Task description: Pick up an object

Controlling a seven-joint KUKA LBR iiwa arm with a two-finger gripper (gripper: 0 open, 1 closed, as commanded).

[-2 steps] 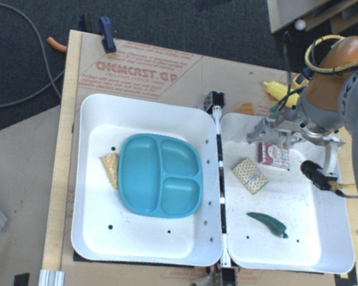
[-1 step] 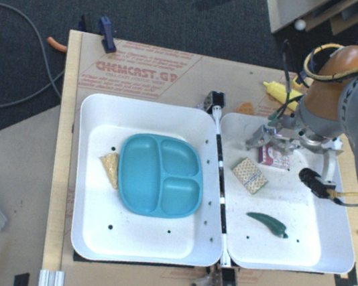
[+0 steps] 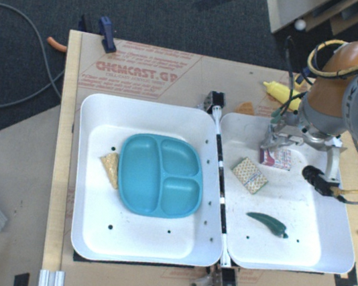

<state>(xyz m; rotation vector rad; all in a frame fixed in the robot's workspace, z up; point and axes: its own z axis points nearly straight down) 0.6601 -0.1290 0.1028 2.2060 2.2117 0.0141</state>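
Landmark: the black hinge strip (image 3: 218,173) between the two white bins serves as the reference for every place below.

Right bin (image 3: 323,255): just right of the strip, it carries a patterned packet (image 3: 250,175) near the strip, a dark green pepper-shaped piece (image 3: 269,223) lower down and further from the strip, and a pink-and-white wrapper (image 3: 278,158) towards the bin's far edge.

Left bin (image 3: 95,159): left of the strip, it carries a teal divided plate (image 3: 160,175) with a tan woven square (image 3: 111,168) partly tucked under the plate's side away from the strip.

End effector (image 3: 278,141): low over the right bin, right of the strip, directly at the pink-and-white wrapper; its tip looks to be at or touching the wrapper's upper edge.

End effector state: cannot tell; the wrist body and cabling hide whether it is apart or together, and no item is seen clamped in it.

Progress: judged early to midway. The arm is down at a likely target, yet every item appears to rest on a bin floor, so nothing is lifted. A secure hold and a lift are left.

Task's thing: most likely the pink-and-white wrapper, lying in the right bin.

Writing: red print on the brown board of the worktop (image 3: 137,71), beyond the left bin, reads roughly "CHEMCAST GP"; the smaller lines around it are too fine to read. The wrapper's print is illegible.
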